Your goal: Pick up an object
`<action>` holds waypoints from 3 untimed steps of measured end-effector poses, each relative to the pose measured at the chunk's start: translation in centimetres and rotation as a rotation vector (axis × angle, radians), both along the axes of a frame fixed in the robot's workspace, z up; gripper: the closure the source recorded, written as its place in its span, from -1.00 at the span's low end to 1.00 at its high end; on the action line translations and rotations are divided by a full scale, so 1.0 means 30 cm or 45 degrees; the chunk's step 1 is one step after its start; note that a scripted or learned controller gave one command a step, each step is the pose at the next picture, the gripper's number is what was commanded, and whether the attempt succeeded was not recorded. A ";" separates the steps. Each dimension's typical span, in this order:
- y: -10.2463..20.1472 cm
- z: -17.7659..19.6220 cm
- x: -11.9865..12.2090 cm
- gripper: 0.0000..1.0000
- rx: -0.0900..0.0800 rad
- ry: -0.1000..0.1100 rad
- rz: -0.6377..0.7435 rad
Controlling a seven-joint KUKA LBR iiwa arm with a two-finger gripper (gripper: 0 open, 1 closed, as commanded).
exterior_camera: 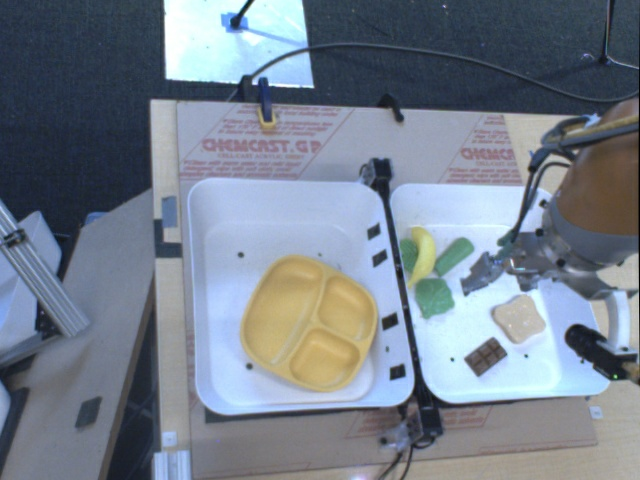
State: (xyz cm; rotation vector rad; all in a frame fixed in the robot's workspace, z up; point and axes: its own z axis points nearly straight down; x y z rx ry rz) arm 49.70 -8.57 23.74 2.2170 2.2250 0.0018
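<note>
Left bin (215, 268): yellow divided tray (310, 321); right bin (560, 373), toward the table's right edge: banana (424, 251), green pieces (434, 295), tool (478, 276) hovering empty, spread state untellable, toast (518, 318), chocolate (487, 356); risk: flat pieces may slip the pinch.

bins (300, 193): 2 | yellow tray (310, 323): 1 | banana (424, 252): 1 | green pieces (434, 296): 3 | toast (518, 319): 1 | brown bar (486, 356): 1

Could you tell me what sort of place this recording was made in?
Probably a robotics lab test bench: a robot arm reaches over two white bins holding toy food and a yellow divided tray, with cables trailing across dark carpet.
</note>
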 end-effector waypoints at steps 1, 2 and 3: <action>0.005 -0.144 0.017 -1.00 0.001 0.005 -0.002; 0.006 -0.353 0.024 -1.00 0.001 0.006 -0.003; 0.007 -0.518 0.024 -1.00 0.001 0.004 -0.004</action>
